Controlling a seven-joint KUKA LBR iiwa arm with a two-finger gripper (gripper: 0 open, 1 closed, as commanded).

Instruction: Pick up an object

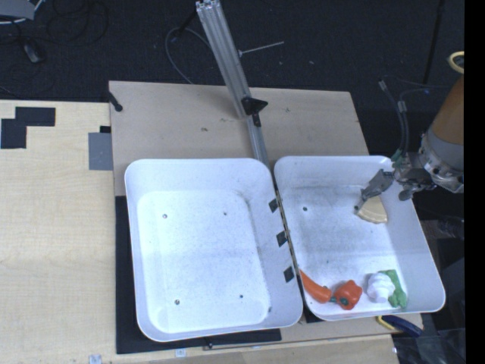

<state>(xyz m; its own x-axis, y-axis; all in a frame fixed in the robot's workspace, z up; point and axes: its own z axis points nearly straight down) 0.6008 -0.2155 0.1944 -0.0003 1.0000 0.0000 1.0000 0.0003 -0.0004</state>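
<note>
My gripper [389,191] hangs over the right side of the right bin [326,173], its two dark fingers spread apart, open, with nothing between them. Just below the left fingertip [371,189] lies a tan wedge-shaped piece [373,214] on the bin floor near the right wall. At the bin's front edge sit an orange carrot-like piece [314,287], a red pepper-like piece [348,293], and a white lump with a green part [383,286].
The left bin [197,249] lies beside the right one, joined by black clips [281,238]. A slanted aluminium bar [231,67] stands behind the bins. Cables [402,120] trail near the wrist at the right.
</note>
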